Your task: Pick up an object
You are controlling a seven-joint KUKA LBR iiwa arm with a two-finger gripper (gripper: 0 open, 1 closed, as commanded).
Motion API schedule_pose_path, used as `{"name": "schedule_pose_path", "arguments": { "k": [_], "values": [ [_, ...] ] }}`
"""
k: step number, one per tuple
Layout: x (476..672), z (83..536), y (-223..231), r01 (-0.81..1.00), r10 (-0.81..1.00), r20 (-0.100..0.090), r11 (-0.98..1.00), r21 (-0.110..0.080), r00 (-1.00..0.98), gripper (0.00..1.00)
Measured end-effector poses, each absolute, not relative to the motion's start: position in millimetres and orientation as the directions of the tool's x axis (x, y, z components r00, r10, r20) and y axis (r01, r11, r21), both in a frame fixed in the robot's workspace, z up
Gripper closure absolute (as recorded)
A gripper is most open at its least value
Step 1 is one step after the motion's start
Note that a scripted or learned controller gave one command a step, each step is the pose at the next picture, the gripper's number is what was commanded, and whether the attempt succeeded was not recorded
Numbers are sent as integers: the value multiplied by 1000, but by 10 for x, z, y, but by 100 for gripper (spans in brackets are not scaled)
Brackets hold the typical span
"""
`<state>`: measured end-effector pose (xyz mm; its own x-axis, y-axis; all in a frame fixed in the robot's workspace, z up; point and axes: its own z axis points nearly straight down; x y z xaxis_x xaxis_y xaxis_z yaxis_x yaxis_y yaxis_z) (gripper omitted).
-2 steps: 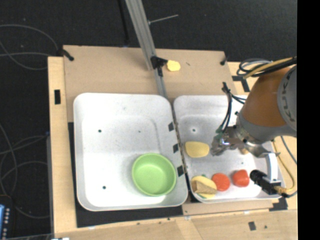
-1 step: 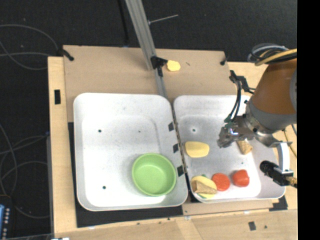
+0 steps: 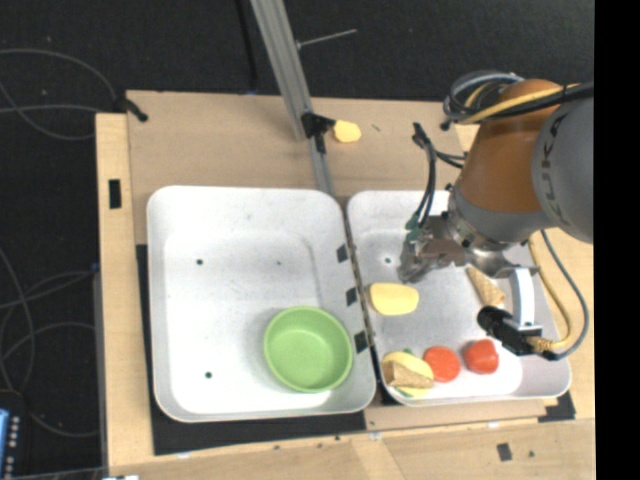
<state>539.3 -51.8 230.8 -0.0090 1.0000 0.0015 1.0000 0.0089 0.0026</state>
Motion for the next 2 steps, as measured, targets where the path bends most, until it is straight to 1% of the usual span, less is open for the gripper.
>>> {"name": "schedule_pose_path", "arguments": {
  "k": [2],
  "values": [
    [5510, 2510, 548, 1000, 1000, 2, 9, 1, -9, 100]
  ]
}}
